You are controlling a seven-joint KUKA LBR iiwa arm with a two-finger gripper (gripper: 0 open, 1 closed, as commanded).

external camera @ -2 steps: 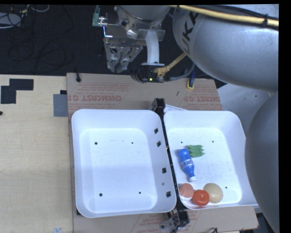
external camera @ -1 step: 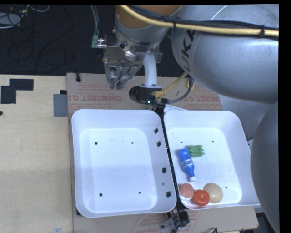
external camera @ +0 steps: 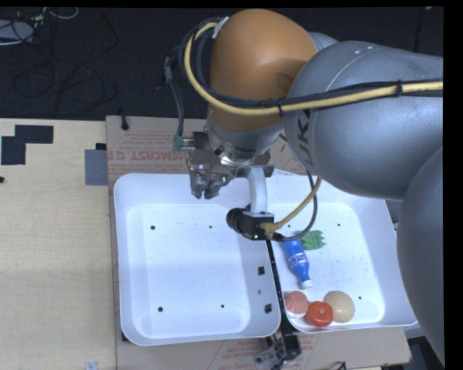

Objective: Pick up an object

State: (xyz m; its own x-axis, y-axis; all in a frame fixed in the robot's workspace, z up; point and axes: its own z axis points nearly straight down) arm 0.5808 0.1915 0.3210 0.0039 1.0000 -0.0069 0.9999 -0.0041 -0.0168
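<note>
Light wooden counter [external camera: 51, 238] seen at left, marked by black patches. Brown cardboard sheet [external camera: 152, 152] laid beneath bins. Black cables [external camera: 43, 22] seen on dark floor behind.

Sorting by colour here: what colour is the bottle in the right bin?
Blue with a white cap, lying in the right bin; the bottle shows clearly in the camera view.

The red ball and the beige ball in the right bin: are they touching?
Touching. The camera view shows the red ball pressed against the beige ball, no gap between.
</note>
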